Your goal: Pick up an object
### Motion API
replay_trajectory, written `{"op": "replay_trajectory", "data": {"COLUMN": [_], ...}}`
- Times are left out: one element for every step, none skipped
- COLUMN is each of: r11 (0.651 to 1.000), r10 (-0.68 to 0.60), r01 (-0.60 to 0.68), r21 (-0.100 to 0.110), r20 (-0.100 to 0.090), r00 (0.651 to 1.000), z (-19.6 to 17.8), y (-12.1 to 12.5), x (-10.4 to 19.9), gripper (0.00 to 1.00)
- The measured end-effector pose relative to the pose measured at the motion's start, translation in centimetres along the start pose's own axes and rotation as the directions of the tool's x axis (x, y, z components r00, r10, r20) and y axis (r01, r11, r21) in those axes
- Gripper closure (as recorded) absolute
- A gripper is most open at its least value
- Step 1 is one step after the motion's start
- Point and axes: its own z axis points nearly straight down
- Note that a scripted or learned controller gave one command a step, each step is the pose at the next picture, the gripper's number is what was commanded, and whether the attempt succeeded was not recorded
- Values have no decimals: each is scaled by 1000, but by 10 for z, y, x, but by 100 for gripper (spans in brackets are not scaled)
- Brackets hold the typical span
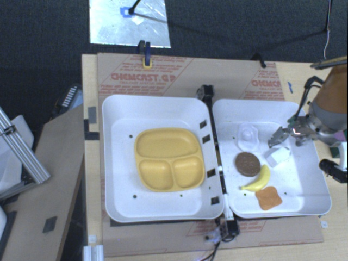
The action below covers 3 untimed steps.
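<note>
Dark carpet surrounds a wooden bench [65,145] topped with a brown cardboard sheet [163,75] printed with red lettering, and a shiny metal plate [129,14] lies on the floor beyond it. Two shallow white bins sit side by side on the cardboard. Inside the left bin [114,118] rests a yellow divided tray [166,159] with three compartments, roughly centred. Inside the right bin [310,197] several small things lie close together: a clear plastic cup [248,136] toward the back, a round brown cookie-like disc [247,163] in front of it, a yellow banana [259,179] just beside the disc and touching its lower right edge, an orange wedge-shaped piece [268,198] nearest the front rim, and a small white block [278,156] to the right of the disc. From the right the grey arm with its orange band [333,94] leans over the right bin, and its gripper [280,138] hangs low just behind the white block. Whether the claw is wide or narrow cannot be told, and nothing is visibly held in it.
</note>
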Motion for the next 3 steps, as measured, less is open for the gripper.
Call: {"op": "replay_trajectory", "data": {"r11": [1000, 1000, 1000], "r10": [1, 0, -1], "r01": [-1, 0, 1], "r21": [-1, -7, -10], "r20": [0, 3, 3], "r00": [1000, 1000, 1000], "z": [50, 36, -28], "y": [0, 2, 0], "x": [1, 0, 0], "gripper": [0, 100, 100]}}
